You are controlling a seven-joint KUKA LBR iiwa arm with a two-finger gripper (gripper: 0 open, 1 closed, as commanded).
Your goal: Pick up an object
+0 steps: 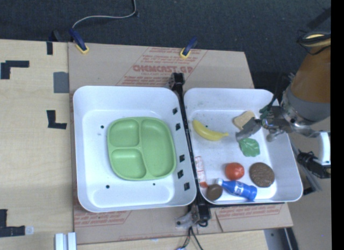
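From where I stand, two shallow white plastic bins sit side by side on a brown cardboard sheet (156, 66) laid over the pale wooden table (32, 136). The left bin (86, 104) holds a light green plastic divided plate (142, 148) with three compartments, lying flat near the middle.

The right bin (285, 187) carries the loose objects. A yellow toy banana (208, 131) lies toward the upper left of the bin floor. A tan, bread-like block (243, 118) rests farther right, near the back wall. Just below that is a green leafy-looking toy piece (249, 147). A round red tomato-like ball (234, 170) sits in the lower middle, with a flat round brown disc (262, 174) beside it on the right. A blue tube-shaped bottle with a white end (238, 189) lies on its side along the front, and a small dark brown rounded lump (214, 192) sits at its left end. A thin pale wrapper-like strip (199, 168) lies along the bin's left wall.

The grey arm with its orange band (314, 77) comes in over the right rim. Its end effector (253, 128) hangs low inside the bin, between the tan block and the green piece, just above the latter. One grey finger (246, 130) angles down toward the green piece. I cannot tell whether the fingers are apart or together, and nothing is visibly caught between them.
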